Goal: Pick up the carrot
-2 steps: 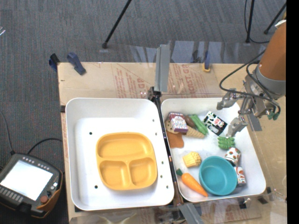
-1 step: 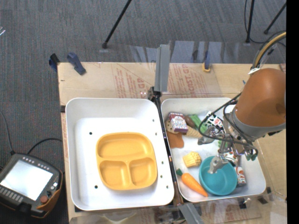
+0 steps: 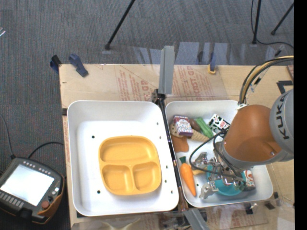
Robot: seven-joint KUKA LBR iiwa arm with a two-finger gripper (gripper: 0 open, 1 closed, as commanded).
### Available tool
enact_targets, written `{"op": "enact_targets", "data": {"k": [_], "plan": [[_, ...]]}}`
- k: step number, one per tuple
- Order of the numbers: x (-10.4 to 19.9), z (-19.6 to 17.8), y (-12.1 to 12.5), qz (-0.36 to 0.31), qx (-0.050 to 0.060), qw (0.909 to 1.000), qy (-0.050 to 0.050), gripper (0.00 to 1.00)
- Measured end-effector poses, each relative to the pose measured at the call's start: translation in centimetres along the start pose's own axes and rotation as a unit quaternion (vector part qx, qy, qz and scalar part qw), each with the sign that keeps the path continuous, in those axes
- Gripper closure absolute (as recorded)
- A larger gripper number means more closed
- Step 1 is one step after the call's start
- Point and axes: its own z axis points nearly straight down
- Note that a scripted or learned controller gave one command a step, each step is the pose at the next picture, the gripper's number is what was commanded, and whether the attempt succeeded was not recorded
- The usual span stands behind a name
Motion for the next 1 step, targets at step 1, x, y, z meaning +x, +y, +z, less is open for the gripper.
{"op": "enact_targets", "data": {"k": [1], "plan": [[-0.39, -1.3, 0.08, -0.002, 0.001, 1.0, -0.005, 1.0]]}}
